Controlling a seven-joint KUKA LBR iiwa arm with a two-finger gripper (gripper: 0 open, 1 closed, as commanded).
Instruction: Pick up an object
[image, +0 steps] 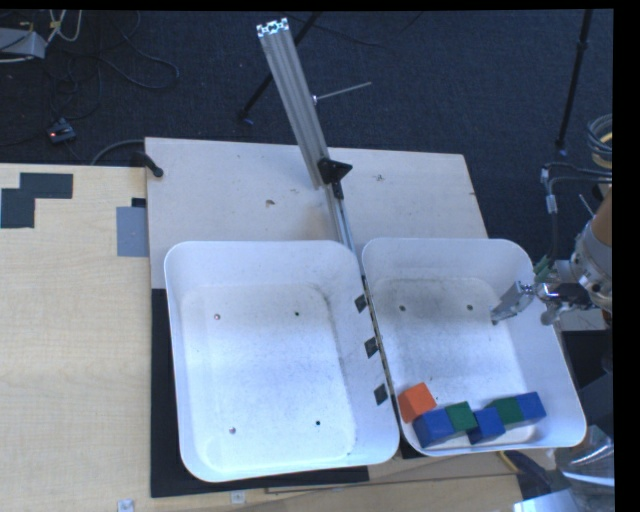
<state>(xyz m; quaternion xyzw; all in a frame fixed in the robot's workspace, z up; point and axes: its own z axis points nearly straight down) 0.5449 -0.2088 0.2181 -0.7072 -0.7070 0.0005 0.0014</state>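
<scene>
Pincer (522, 300) hangs over the right edge of the right bin (455, 262), its state too blurred to tell, while the orange block (417, 401) lies with blue and green blocks (480, 418) near the front wall.

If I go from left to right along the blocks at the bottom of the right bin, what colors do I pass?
Orange block → blue block → green block → blue block → green block → blue block, all lying near the front wall of the right bin.
</scene>
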